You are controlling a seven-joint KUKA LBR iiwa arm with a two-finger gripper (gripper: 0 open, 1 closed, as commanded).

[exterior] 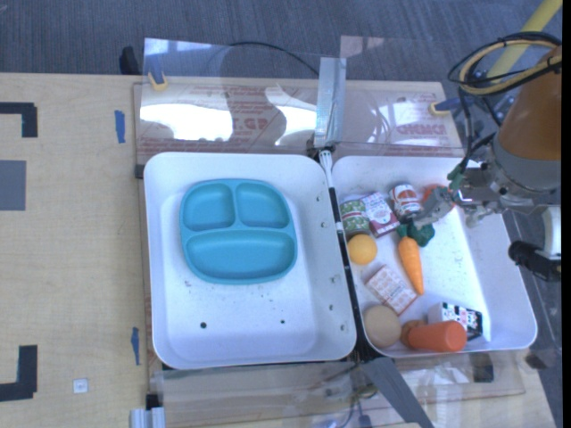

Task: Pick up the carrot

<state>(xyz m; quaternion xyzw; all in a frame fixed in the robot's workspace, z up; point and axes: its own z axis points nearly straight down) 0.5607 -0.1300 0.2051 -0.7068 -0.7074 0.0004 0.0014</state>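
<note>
The carrot (410,265) is orange with a green leafy top and lies in the middle of the right bin (508,306), its tip pointing to the front. My gripper (437,205) reaches in from the right and hovers just above and to the right of the carrot's green top, near a small can (407,200). Nothing is visibly held in it.
Around the carrot lie a green-labelled can (354,214), a packet (380,212), an orange ball (361,250), a cracker pack (391,289), a beige egg-like piece (383,325), a red sausage (434,335) and a small carton (462,317). The left bin (169,328) holds a blue divided plate (238,230).
</note>
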